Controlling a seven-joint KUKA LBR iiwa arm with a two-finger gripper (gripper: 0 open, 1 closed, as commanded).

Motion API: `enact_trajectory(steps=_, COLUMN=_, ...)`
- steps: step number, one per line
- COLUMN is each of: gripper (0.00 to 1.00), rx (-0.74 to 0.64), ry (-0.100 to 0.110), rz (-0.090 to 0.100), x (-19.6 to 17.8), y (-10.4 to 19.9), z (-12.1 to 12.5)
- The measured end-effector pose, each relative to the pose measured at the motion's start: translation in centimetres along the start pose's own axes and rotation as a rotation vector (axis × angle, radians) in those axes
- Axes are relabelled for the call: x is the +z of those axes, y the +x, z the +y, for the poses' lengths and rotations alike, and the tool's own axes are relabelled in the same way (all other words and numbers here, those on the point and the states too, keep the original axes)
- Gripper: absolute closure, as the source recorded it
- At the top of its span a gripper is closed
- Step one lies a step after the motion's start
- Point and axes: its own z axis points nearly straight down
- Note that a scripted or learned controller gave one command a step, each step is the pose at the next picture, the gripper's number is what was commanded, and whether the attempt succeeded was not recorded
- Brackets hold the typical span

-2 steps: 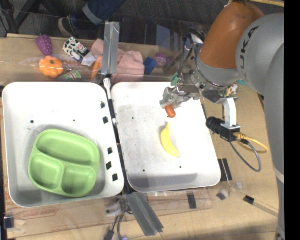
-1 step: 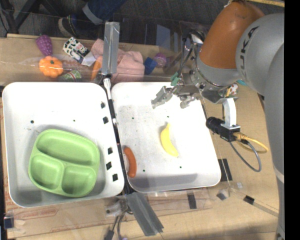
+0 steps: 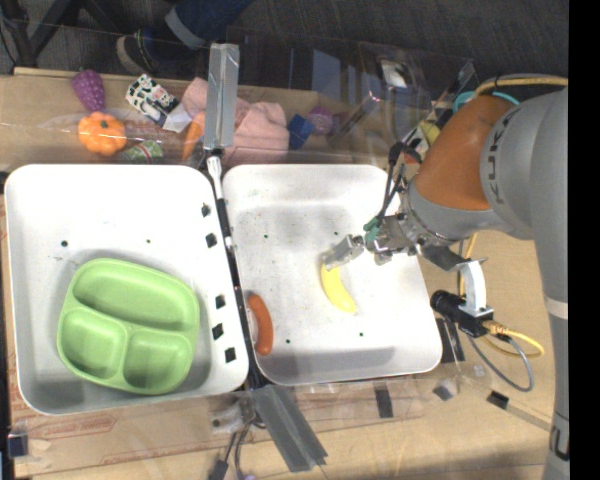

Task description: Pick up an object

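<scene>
Nearest the camera, the front lip of the desk (image 3: 400,423) is showing loose cables and a grey strip between the bins. Left bin (image 3: 40,208) is holding a green divided tray (image 3: 130,323), lying flat toward the near-left corner. An orange-red sausage-shaped toy (image 3: 262,323) is sitting at the near-left edge of the right bin (image 3: 280,198), just beside the divider.

Mid right bin: a yellow banana (image 3: 337,290) is lying on the floor, curved, right of centre. The end effector (image 3: 342,253) is hanging just above the banana's upper end, reaching in from the right; finger spread — cannot tell, too blurred and small. Nothing is visibly sitting between the fingers. The grey arm (image 3: 520,168) with its orange band (image 3: 465,163) is sitting over the bin's right rim.

Far side, behind the bins: a small orange pumpkin (image 3: 102,133), a purple toy (image 3: 89,89), a black-and-white patterned item (image 3: 150,96), a pink cloth (image 3: 255,126) and a blue piece (image 3: 300,130) are lying scattered along the desk's back edge.
</scene>
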Motion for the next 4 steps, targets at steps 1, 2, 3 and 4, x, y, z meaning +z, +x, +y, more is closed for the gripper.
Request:
enact_trajectory(steps=1, gripper=0.00, rx=-0.126, ry=-0.002, rz=0.000, x=7.1, y=8.3, z=0.1)
enact_trajectory(steps=2, gripper=0.00, rx=0.002, ry=-0.006, rz=-0.003, x=7.0, y=9.3, z=-5.8)
enact_trajectory(steps=3, gripper=0.00, rx=-0.376, ry=-0.006, rz=-0.003, x=-3.5, y=5.2, z=2.3)
enact_trajectory(steps=4, gripper=0.00, rx=-0.194, ry=-0.003, rz=0.000, x=7.1, y=0.4, z=-3.2)
